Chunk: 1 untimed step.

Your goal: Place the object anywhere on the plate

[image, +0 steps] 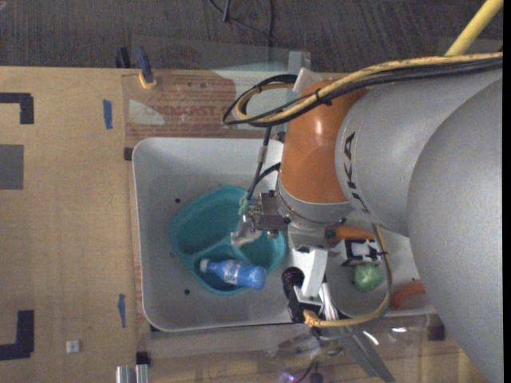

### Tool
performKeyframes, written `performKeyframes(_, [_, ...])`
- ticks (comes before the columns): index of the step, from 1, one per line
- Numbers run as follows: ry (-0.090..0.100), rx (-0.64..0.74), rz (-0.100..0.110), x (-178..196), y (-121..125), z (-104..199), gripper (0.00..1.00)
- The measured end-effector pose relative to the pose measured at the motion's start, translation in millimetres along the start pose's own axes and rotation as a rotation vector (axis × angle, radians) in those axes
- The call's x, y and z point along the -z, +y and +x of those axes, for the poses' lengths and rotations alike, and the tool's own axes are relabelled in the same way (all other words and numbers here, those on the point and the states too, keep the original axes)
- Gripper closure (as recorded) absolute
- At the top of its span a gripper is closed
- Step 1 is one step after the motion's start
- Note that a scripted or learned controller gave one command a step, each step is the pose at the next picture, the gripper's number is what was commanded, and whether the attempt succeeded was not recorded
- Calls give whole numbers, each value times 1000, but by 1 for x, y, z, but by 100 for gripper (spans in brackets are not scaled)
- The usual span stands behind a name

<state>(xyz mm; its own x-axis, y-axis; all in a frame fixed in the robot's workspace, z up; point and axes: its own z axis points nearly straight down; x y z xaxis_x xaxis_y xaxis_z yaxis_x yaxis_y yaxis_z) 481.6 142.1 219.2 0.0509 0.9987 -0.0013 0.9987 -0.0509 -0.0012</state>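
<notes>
Black letters "KA", rotated sideways, on the grey arm housing (351, 162) just beside the orange band (311, 154). Faint reddish lettering on the cardboard sheet (180, 110) at the table's far edge, too washed out to read.

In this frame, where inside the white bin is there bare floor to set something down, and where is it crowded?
Bare floor runs along the white bin left wall and the top, above the teal plate. The right side is crowded: gripper, blue bottle, green object.

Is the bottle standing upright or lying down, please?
Lying down: the bottle rests on its side on the teal plate.
</notes>
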Motion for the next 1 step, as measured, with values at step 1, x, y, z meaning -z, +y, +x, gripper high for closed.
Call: performKeyframes(1, [-1,6,2,9,-1,3,100])
